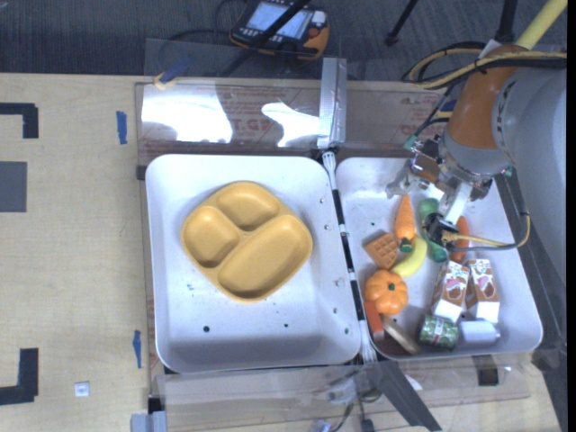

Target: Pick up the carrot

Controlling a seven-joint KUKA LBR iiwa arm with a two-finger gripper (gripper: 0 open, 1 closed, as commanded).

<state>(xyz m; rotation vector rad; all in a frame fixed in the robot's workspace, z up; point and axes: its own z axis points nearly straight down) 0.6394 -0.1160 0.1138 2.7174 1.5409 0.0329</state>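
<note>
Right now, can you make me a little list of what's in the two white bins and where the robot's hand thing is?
left bin: a yellow plate with three sections
right bin: carrot, banana, waffle, little pumpkin, two juice boxes, some green bits
carrot: lies at the far side of the right bin, just above the banana
tool: hangs over the far end of the right bin, right beside the carrot
carrot picked up: not yet

An orange toy carrot (pixel 406 219) lies in the right-hand white bin (pixel 526 318), near that bin's upper middle. It runs roughly up and down the view, tapering to a point at the top, its broad end lowest, just above a yellow banana (pixel 414 257) and just beside a waffle-patterned piece (pixel 382 248).
</note>
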